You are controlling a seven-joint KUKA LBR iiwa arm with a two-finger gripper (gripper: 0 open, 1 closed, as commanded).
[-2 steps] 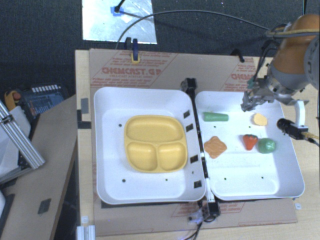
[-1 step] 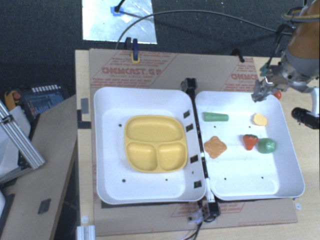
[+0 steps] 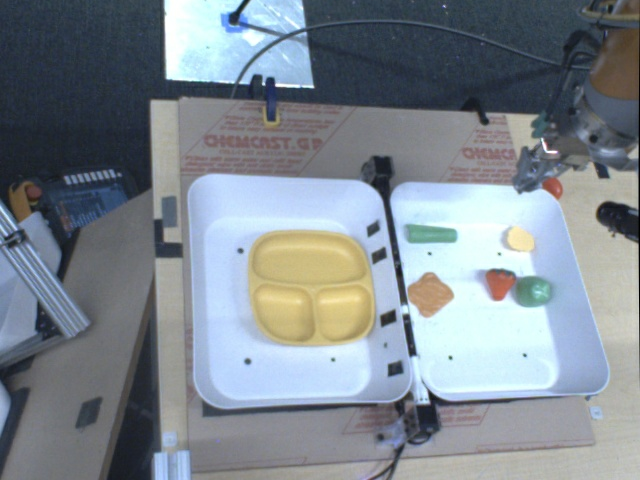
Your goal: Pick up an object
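The right bin point(image 3: 560, 368) holds a long green piece point(image 3: 431, 234), a pale yellow disc point(image 3: 519, 239), an orange-brown flat piece point(image 3: 430, 294), a small red piece point(image 3: 500, 284) and a round green piece point(image 3: 534, 291) touching it. My gripper point(image 3: 535, 173) hangs over the far right corner of this bin, above the rim. A small red-orange thing point(image 3: 553, 187) shows right at its tip; I cannot make out whether it is gripped or lies just behind.
The left bin point(image 3: 215, 268) holds a yellow tray point(image 3: 308, 286) with three compartments. A black hinge strip point(image 3: 392, 268) runs between the bins. A cable crosses the bench behind them, and clutter sits off the bench at left.
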